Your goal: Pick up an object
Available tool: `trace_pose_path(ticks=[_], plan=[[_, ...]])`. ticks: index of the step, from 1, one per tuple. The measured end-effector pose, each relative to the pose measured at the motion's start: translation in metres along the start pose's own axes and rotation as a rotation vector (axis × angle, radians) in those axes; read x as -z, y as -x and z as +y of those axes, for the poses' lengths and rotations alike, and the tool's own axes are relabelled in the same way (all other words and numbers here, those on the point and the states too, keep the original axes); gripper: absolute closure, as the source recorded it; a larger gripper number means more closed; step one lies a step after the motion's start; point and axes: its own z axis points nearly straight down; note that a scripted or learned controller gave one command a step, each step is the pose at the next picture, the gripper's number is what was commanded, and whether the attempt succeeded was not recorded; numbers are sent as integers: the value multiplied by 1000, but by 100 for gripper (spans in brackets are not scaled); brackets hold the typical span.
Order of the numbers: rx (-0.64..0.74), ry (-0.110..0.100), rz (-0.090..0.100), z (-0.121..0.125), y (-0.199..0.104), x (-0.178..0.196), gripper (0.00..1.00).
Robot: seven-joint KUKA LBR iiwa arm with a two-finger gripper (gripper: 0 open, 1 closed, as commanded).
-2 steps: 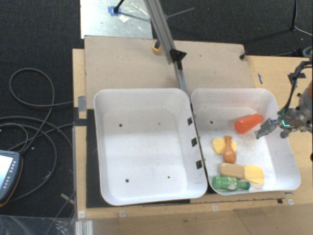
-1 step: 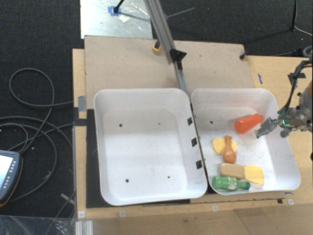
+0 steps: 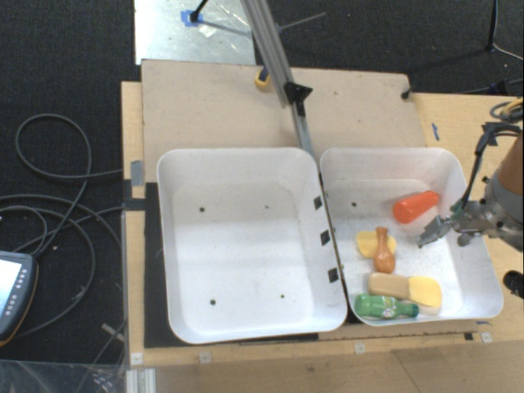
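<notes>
I see the gripper (image 3: pixel 434 232) over the right bin (image 3: pixel 468 187), just below the orange cylinder (image 3: pixel 416 206), but I can't tell its state. Left of it a brown bottle-shaped piece (image 3: pixel 384 251) lies on a yellow disc (image 3: pixel 366 243); a tan block (image 3: pixel 388 285), yellow wedge (image 3: pixel 425 291) and green bottle (image 3: pixel 385 306) sit near the front wall

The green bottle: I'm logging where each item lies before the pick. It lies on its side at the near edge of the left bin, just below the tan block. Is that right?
Not quite. The green bottle lies on its side at the near edge of the right bin, not the left, just below the tan block. The camera view shows it.
</notes>
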Motion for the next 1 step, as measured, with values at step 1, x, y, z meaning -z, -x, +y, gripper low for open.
trace_pose_path(ticks=[1], plan=[[0,-2,1,-2,0,-63,0]])
